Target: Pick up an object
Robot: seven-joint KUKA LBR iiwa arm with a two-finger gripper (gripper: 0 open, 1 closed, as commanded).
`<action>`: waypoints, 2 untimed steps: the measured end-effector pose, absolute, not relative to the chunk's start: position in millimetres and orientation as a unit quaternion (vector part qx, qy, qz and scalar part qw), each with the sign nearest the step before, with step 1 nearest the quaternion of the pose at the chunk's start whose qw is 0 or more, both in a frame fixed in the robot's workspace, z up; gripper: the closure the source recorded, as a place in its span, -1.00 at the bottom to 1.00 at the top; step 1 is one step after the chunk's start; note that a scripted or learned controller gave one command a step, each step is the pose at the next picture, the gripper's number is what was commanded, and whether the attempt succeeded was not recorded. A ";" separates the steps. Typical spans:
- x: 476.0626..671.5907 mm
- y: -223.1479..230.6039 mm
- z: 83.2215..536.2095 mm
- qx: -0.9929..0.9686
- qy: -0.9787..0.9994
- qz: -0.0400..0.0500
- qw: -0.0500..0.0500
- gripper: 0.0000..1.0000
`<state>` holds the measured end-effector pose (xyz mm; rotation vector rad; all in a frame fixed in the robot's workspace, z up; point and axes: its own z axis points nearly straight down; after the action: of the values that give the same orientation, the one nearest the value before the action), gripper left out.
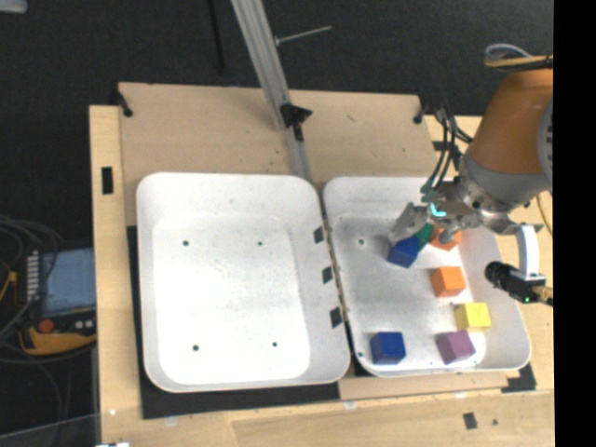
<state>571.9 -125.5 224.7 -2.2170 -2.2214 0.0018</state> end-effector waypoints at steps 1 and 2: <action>572.7 -125.6 226.8 -0.707 -0.708 -0.001 0.000 -1.00; 569.3 -126.9 163.7 -0.708 -0.706 0.002 0.001 -1.00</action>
<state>569.3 -126.9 163.7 -2.2215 -2.2175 0.0070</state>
